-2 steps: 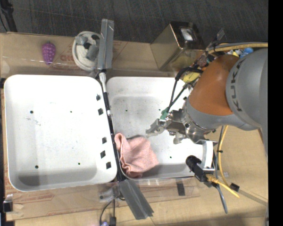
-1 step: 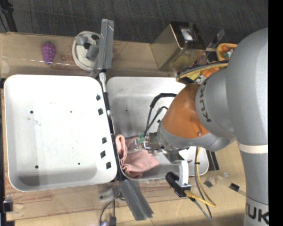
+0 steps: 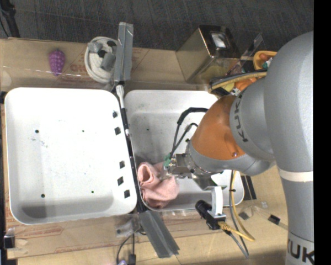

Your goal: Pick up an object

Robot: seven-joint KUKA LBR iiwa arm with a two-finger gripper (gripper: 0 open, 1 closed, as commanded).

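I am reaching in from three o'clock, my grey arm [image 3: 281,115] and its orange band [image 3: 218,134] hanging over the right bin [image 3: 154,106]. My gripper [image 3: 174,167] is sitting low in that bin, toward its six o'clock side, right at the edge of the pink cloth [image 3: 157,185]. The cloth is lying crumpled in the bin's seven o'clock corner, pressed close to the divider between the two bins. My gripper is meeting the cloth on its two o'clock side, and I cannot tell whether I am open, closed or gripping the cloth at all, because my own wrist is covering that spot.

The left bin [image 3: 60,153] is lying at nine o'clock from me, its white floor showing a few small dark specks.

Beyond the bins, toward twelve o'clock, a brown box [image 3: 207,51] is standing on the bench just past the right bin's far rim. At eleven o'clock a coil of white rope [image 3: 99,57] is resting beside a grey metal bar [image 3: 122,51], and farther toward ten o'clock a small purple object [image 3: 57,61] is lying on the bench [image 3: 27,54], well apart from the cloth.
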